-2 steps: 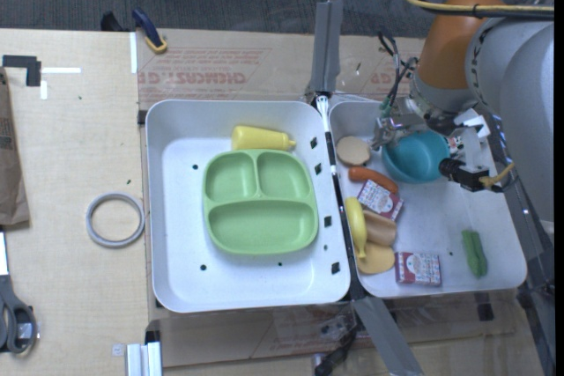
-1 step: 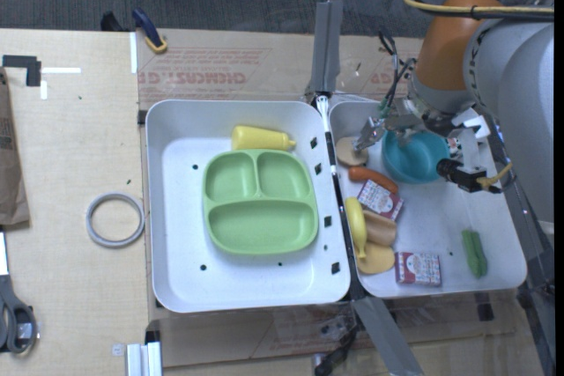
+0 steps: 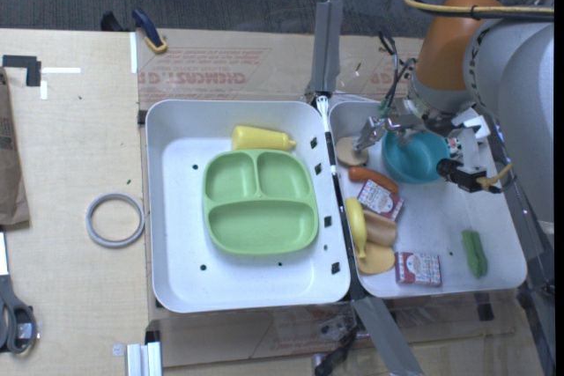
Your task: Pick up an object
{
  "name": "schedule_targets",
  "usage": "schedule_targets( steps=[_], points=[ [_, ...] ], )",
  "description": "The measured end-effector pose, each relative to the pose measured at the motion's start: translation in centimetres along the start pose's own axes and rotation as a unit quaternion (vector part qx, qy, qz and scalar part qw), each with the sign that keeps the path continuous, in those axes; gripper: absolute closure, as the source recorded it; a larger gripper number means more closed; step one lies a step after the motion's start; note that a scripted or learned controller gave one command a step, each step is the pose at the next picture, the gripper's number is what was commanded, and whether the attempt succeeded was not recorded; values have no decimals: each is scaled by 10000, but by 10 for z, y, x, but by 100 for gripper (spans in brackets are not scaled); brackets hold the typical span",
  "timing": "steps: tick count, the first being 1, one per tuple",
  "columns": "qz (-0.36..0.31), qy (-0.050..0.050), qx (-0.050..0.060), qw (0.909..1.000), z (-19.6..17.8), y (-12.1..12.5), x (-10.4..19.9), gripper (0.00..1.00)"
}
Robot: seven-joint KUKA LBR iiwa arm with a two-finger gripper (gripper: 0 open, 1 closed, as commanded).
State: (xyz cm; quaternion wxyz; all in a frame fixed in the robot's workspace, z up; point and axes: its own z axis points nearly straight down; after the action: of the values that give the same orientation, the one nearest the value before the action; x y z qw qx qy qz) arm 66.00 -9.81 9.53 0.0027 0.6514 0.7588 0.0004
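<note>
Hand low over right white bin, finger spread impossible to tell; round teal plastic bowl just below-right, orange carrot beyond.

Stuff in my right bin was crammed toward the left wall: a teal cup at the back, a tan disc just beside it, an orange carrot-like piece lying slantwise, and a red-and-white packet touching it. A banana ran along the wall, a second red packet lay flat up front, and a green pickle-ish thing sat apart.
</note>
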Motion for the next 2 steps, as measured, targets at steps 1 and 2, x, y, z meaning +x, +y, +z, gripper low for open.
schedule_targets(
  steps=[1, 2],
  points=[
    [-914, 19, 22, 9958, -35, -85, 14, 0],
    [1, 9, 24, 10000, -153, -53, 4, 0]
  ],
)
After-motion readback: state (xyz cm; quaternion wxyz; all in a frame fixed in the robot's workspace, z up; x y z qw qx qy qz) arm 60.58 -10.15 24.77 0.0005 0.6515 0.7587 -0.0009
